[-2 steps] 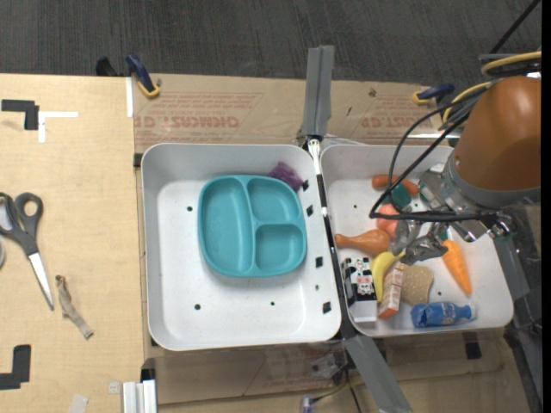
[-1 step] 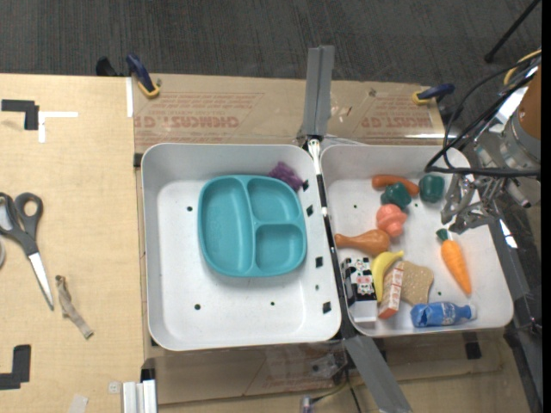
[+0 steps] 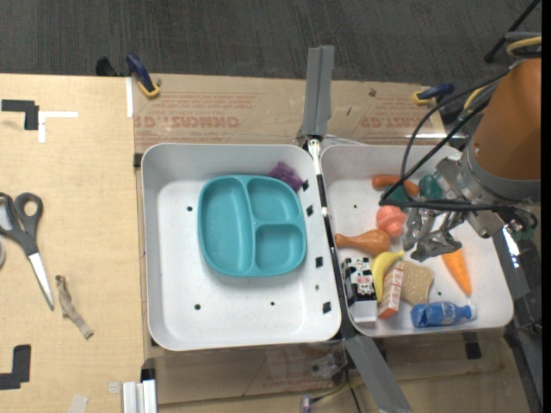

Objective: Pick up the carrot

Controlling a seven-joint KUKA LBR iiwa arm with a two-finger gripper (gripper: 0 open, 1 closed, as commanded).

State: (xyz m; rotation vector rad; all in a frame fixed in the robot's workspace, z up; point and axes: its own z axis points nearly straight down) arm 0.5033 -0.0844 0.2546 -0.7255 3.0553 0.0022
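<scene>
Camera view: 2 white bins [image 3: 164, 256] on cardboard-covered wooden bench [image 3: 69, 231].

we're looking at a pale wooden bench [image 3: 69, 231] with two white bins, left bin [image 3: 164, 317] and right bin [image 3: 344, 166], side by side on cardboard [image 3: 215, 114]. scissors [image 3: 30, 239] lie at its left edge, a small strap [image 3: 73, 308] just beside them.

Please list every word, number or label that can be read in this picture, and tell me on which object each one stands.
Cardboard sheet behind the bins: red printed lettering, seen upside down and too blurred to read.
Blue bottle: label too small to read.
Small carton: print too small to read.
Nothing else carries legible text.
</scene>
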